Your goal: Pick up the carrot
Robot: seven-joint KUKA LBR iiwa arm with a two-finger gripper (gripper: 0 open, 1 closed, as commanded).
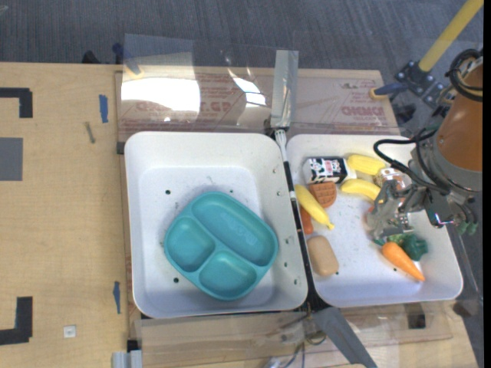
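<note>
Tool (pixel 387 219): low inside the right bin, over its white floor, on the grey arm that enters from the frame's right; how its metal fingers stand I cannot tell.
Carrot (pixel 403 259): lying flat on the bin floor just below the tool in the frame, toward the near rim; tip points down-right, green leafy end (pixel 414 244) at its upper right, close under the tool. Whether tool and carrot touch is unclear.
Right bin (pixel 443 288): the bin the tool is in.
Yellow pieces: one (pixel 365 164) up-left of the tool near the far wall, another (pixel 360 189) just to the tool's left, both banana-like.
Long banana (pixel 314 206): further left of the tool, slanting along the bin's left side.
Black-and-white carton (pixel 325 167): up-left of the tool, beside the upper yellow piece.
Tan bread-like piece (pixel 323 254): down-left of the tool, well apart from the carrot.
Left bin (pixel 146 159): far left of the tool, holding a teal divided plate (pixel 221 244).
Worktop (pixel 54 205): tan board left of both bins.
</note>
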